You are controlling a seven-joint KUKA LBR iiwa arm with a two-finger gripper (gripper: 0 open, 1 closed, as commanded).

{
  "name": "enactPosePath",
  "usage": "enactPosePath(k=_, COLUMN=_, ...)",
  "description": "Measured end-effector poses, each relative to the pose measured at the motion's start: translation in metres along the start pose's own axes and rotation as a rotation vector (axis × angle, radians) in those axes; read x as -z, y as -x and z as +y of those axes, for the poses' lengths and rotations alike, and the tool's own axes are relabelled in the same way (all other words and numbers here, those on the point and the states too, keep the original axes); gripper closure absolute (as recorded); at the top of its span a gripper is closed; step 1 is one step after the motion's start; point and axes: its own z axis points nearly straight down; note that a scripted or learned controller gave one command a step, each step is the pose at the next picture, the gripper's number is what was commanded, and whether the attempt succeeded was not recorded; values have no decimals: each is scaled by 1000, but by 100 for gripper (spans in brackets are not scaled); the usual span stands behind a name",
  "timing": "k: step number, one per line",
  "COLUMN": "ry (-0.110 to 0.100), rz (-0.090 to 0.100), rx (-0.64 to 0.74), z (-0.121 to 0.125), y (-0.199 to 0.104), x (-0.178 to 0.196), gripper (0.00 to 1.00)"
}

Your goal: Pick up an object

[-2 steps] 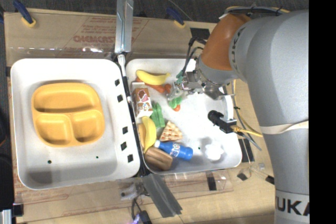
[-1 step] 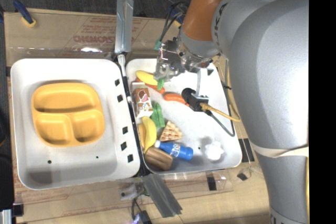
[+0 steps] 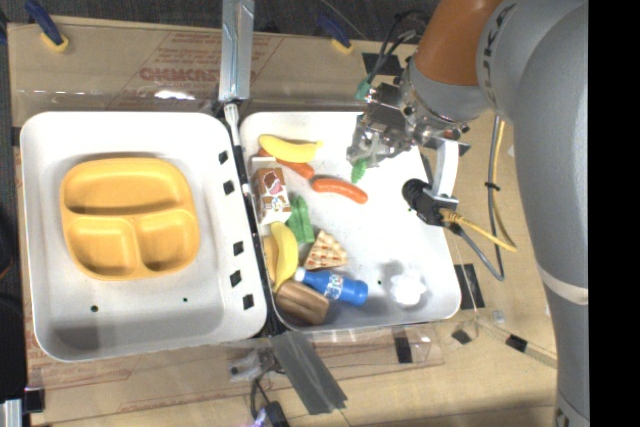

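Toys crowd the left half of the right bin (image 3: 440,255): two bananas, a carrot (image 3: 338,187), a snack box, a waffle wedge, a blue bottle (image 3: 336,287). The gripper (image 3: 366,153) hangs just above the carrot's right end; whether it grips anything I cannot tell. A yellow tray (image 3: 128,215) sits in the left bin. A good pick means dropping straight over the carrot's middle, which lies apart from its neighbours.

grey arm (image 3: 520,65) reaches in from right, bent downward; wrist tooling points lower left.
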Motion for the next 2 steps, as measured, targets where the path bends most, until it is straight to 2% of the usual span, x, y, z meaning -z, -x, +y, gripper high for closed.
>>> enactPosePath(k=1, ry=-8, rz=-1, rx=-156, z=-47, y=3, x=-52, gripper=100)
enactPosePath(k=2, ry=-7, rz=-1, rx=-155, z=-47, y=3, x=-51, gripper=0)
